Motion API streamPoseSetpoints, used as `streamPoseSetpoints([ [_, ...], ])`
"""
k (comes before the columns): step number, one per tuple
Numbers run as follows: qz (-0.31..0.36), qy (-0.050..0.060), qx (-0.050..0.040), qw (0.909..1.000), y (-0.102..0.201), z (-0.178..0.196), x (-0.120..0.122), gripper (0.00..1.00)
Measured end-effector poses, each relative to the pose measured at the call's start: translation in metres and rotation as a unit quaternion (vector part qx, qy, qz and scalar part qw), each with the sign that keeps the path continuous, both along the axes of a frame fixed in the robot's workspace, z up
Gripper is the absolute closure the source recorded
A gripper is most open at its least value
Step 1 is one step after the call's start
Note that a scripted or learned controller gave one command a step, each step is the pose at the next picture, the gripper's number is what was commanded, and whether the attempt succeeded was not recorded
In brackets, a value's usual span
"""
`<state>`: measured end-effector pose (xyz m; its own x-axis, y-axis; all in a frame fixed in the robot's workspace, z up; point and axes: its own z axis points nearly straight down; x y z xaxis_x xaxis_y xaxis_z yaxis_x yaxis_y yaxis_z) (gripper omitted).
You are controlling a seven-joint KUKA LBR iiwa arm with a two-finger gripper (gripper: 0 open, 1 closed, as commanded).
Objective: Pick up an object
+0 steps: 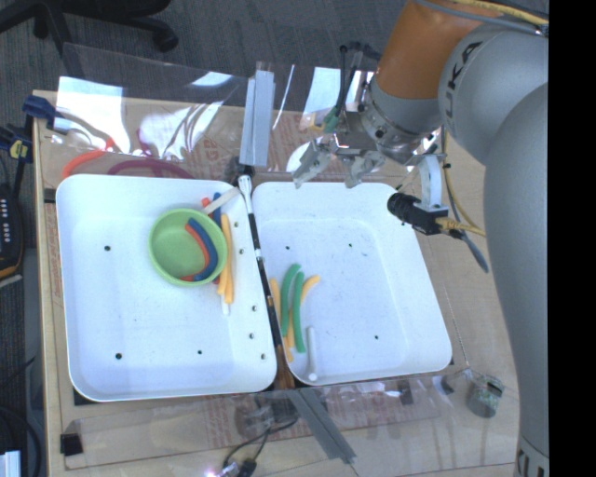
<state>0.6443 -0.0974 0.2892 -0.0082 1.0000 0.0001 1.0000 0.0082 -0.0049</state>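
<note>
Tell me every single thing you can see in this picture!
White bins: 2, white, side by side on the bench; left bin, right bin.
Green bowl: 1, green, upper middle of the left bin.
Curved pieces: red and blue, inside the green bowl; count unclear.
Orange stick: 1, orange-yellow, left bin, right beside the bowl.
Green sticks: 2, green, left side of the right bin.
Small white piece: 1, white, right bin, near the front edge.
Arm: 1, grey with orange band, coming from the right.
Gripper: 1, metal, above the right bin's far edge, holding nothing.

Dark carpet floor (223, 37), chair base (140, 23).
</note>
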Motion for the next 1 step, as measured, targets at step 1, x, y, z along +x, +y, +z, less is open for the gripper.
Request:
streamPoseSetpoints([
  [1,0.067,0.001,-0.0006,0.9978,0.027,-0.0988,-0.0304,0.0],
])
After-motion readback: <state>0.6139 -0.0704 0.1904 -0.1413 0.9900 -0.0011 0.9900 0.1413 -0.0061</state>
